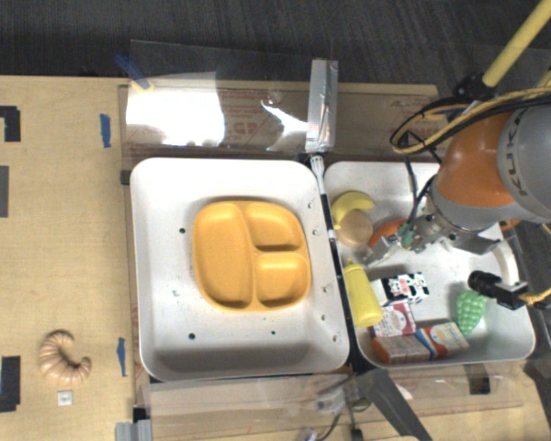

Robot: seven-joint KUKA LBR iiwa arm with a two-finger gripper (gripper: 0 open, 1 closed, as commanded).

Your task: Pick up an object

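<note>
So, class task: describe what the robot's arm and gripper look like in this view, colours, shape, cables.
The arm is bulky and rounded, grey with an orange band above the wrist. Yellow and black cables loop beside it. The gripper is small, metallic grey with dark parts and a spot of green; its finer detail is too small to make out.

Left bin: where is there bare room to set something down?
In the left bin, bare white floor rings the yellow divided tray, widest along the left wall and front edge. The right bin is crowded with small items beneath the end effector.
</note>
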